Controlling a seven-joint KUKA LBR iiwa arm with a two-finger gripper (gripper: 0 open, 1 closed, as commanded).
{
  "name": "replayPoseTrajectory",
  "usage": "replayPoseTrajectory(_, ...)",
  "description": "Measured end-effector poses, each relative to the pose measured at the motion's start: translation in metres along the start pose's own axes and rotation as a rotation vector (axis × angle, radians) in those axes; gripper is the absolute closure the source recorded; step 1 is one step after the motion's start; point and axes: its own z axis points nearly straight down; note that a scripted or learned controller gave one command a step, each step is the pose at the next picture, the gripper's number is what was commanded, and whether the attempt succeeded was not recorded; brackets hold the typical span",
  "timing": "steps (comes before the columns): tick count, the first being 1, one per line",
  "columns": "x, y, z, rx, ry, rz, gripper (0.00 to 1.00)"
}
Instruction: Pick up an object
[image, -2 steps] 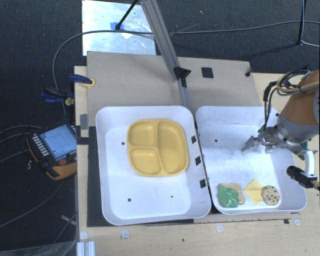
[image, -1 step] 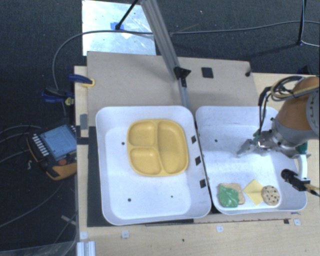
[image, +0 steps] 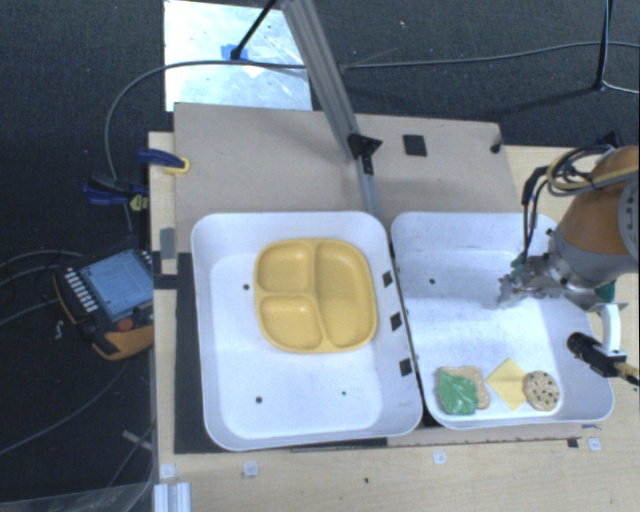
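I am in the approach step: my gripper (image: 512, 288) hovers over the right bin (image: 440, 250), its grasp state indeterminate, and must next descend toward the cookie (image: 541, 390) near the bin's front edge.

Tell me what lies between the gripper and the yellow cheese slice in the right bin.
In the camera view, only bare white floor of the right bin lies between the gripper and the cheese slice; the cookie sits just right of the slice.
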Motion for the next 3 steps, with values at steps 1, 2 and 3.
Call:
replayPoseTrajectory(1,0.010,0.002,-0.055,0.007,0.005,-0.002,1.00)
replayPoseTrajectory(2,0.003,-0.004,-0.109,0.007,0.004,0.002,1.00)
replayPoseTrajectory(3,0.006,0.000,-0.153,0.007,0.004,-0.002,1.00)
